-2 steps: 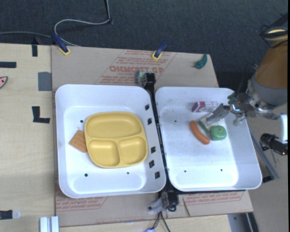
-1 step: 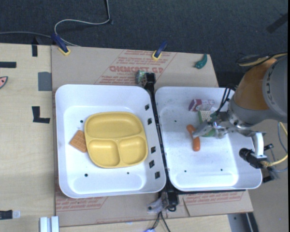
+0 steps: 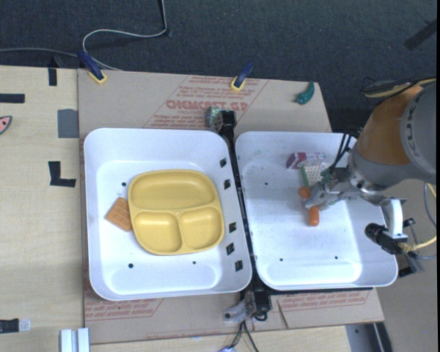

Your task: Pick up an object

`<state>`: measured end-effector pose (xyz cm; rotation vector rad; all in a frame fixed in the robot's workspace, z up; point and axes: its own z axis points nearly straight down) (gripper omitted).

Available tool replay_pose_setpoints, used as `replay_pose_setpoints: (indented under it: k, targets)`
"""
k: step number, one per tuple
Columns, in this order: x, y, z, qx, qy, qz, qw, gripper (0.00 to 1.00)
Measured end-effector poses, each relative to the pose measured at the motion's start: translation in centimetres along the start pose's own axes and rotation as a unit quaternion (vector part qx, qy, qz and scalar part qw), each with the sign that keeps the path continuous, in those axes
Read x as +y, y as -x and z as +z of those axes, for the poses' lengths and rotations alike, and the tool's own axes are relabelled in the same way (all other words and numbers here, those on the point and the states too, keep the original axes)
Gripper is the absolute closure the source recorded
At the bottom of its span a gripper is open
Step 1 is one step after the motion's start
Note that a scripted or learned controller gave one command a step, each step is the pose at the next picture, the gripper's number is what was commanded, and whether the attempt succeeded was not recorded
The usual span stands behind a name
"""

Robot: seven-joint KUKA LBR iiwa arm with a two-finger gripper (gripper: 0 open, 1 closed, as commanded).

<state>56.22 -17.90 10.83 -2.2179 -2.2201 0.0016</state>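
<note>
Two bins are sitting side by side: the left bin (image 3: 103, 270) is holding a yellow tray (image 3: 177, 211) with a tan cracker (image 3: 118, 214) tucked at its left edge, and the right bin (image 3: 301, 270) is holding the small items. The gripper (image 3: 324, 195) is reaching into the right bin from the right, hovering right at two orange pieces (image 3: 309, 204) and a green-and-purple packet (image 3: 306, 166) just beyond. Whether it is gripping anything I cannot tell. Nothing is looking lifted yet, so the grasp and the raise are still remaining.
</note>
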Motion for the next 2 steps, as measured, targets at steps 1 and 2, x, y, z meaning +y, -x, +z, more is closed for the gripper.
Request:
replay_pose_setpoints:
  k: [1,2]
  targets:
    - [-0.4,-3.9,-11.1,-0.001,0.003,-0.001,1.0,1.0]
    - [2.8,-10.8,-13.2,0.0,0.001,-0.001,1.0,1.0]
